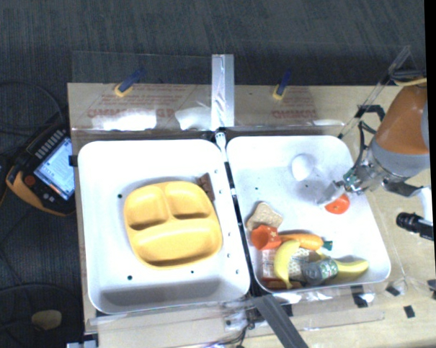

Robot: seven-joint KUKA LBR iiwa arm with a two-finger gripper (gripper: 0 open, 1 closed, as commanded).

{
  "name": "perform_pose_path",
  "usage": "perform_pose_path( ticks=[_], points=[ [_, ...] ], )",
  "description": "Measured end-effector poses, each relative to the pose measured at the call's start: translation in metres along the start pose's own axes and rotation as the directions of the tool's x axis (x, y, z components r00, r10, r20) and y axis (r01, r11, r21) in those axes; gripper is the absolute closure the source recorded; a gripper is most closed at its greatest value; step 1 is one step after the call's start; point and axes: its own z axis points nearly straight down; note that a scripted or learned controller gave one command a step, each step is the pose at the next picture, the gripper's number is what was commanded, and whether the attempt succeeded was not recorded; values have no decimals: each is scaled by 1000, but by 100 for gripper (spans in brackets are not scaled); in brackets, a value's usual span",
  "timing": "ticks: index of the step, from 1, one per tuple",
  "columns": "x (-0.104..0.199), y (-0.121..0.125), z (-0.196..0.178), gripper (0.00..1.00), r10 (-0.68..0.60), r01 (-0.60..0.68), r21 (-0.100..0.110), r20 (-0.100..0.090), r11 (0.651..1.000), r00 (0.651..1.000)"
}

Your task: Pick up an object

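At right bin's [364,221] edge, claw [350,183] tips blurred.

Can't really make out the gripper [354,182] from my end, it's a small blurry clump at 3 o'clock by the right bin's rim [363,199], so no clue how the jaws stand. The arm [404,136] runs off the frame at 3 o'clock. At 5 o'clock the food pile is a mess: a banana [283,264] lies over some packet [269,265] I can't read, and a dark jar-ish thing [320,271] is too blurry to name. Behind the yellow tray [173,222], a brown something [205,183] pokes out, mostly hidden.
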Motion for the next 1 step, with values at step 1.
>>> perform_pose_path(
  ticks=[1],
  points=[
    [95, 47, -71, 100, 195, -195, 1, 1, 981, 981]
  ],
)
